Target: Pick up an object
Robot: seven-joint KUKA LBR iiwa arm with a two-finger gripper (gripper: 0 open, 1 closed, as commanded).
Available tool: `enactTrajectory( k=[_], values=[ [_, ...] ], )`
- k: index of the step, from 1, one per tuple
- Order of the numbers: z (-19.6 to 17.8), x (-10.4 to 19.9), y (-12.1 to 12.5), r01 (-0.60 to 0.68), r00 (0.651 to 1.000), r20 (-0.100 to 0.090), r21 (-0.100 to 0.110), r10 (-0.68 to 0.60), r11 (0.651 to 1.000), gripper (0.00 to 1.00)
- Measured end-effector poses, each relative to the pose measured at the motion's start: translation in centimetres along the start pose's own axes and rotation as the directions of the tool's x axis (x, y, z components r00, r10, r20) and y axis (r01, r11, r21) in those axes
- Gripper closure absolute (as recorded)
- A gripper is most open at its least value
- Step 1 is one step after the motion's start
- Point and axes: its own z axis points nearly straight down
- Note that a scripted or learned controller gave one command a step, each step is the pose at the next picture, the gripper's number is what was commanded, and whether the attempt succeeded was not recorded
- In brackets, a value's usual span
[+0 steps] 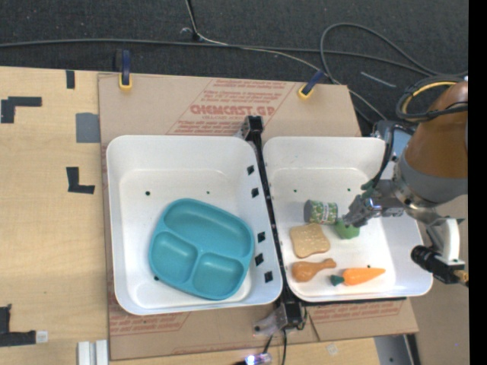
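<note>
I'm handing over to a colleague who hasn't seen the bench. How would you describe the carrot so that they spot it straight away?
Look in the right bin, the one without the blue tray. Along its front edge lies the carrot, right of the drumstick and the toast slice. It alone is bright orange and tapered, with a green tip at its left end.
</note>
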Motion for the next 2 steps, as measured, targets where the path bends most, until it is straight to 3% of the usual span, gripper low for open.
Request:
enactTrajectory(
  k=[2],
  values=[
    [-0.9,10.3,3.2,0.005,1.0,-0.003,0.004,-0.005,1.0,1.0]
  ],
)
